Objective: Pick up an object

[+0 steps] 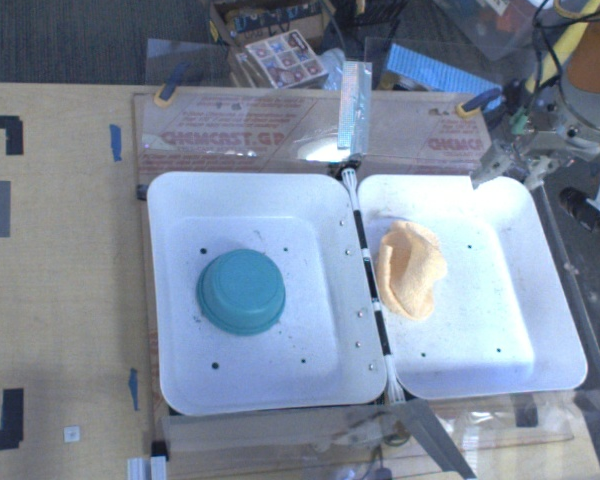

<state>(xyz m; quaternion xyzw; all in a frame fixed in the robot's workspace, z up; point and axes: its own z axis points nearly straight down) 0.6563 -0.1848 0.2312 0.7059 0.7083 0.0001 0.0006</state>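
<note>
Camera view: nearest us, the teal bowl (pixel 242 290) sits upside down in the left bin (pixel 170 368), untouched. Across the divider, the yellow cloth (pixel 411 269) lies crumpled at the left side of the right bin (pixel 550 358), its long axis running near to far, narrower end pointing far. Farther back, the gripper (pixel 502 165) hovers over that bin's far right corner; whether it's open, I can't tell. Nothing lifted yet, so the whole pick looks left to do.
</note>
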